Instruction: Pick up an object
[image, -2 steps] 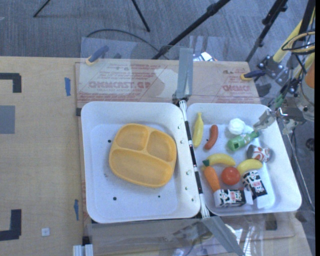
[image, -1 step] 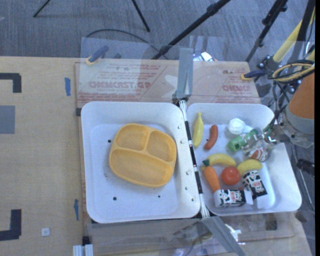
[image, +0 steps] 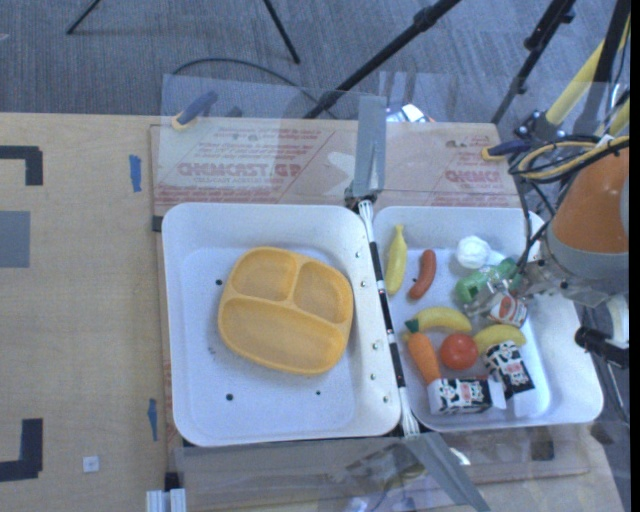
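Reaching into right bin (image: 575, 395), gripper (image: 503, 297) over glossy plastic food toys; fingers' state unclear. Smooth yellow sectioned plate (image: 287, 309) left.

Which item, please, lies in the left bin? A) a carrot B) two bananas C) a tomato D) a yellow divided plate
D: the yellow divided plate lies in the left bin, while the tomato and carrot sit in the right bin.

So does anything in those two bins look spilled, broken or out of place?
Nothing stands out. The yellow divided plate lies flat in the left bin; the toy foods sit loosely jumbled in the right bin.
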